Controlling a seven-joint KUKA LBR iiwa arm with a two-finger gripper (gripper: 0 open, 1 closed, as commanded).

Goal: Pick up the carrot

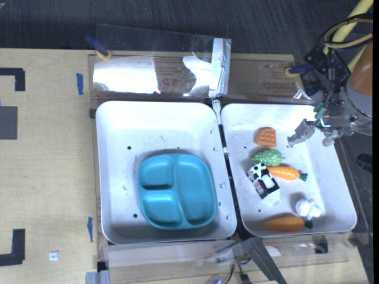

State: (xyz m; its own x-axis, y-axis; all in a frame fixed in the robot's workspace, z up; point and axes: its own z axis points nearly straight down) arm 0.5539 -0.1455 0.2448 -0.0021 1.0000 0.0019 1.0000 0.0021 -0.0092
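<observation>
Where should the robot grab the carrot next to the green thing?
Probably the middle of the carrot, coming straight down from above. It lies flat with its long side left to right and its leafy end to the right, so fingers closing across the narrow width should fit. The milk carton touches its left end, so stay off that.

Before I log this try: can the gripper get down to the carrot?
Probably yes. The gripper hangs above and right of the carrot, whose top is uncovered; the cow-print carton touches its left end.
</observation>
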